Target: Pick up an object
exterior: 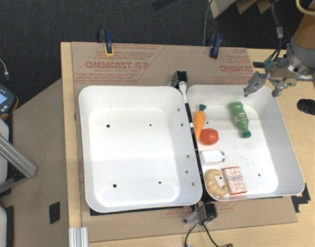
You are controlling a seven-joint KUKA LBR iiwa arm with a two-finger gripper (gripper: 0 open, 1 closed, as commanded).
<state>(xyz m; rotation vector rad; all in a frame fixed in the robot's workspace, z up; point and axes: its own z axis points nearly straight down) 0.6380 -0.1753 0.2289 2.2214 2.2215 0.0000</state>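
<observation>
A robotics lab, plainly. 2 shallow white bins [132, 148] set side by side on a brown board [147, 60] printed with a maker's name, held to the bench [301, 143] by blue clamps [107, 39] at the far edge. Loose cables [211, 6] overhead and at the near edge, dark carpet [44, 19] beyond, aluminium framing [13, 156] at left, toy food in the right bin [265, 153].

red print reading "chemcast gp" stands on the brown sheet [147, 60] covering the desk, behind the left bin [95, 153]; the same print, partly cut off, repeats behind the right bin [281, 138]. other markings are too small to read.
</observation>
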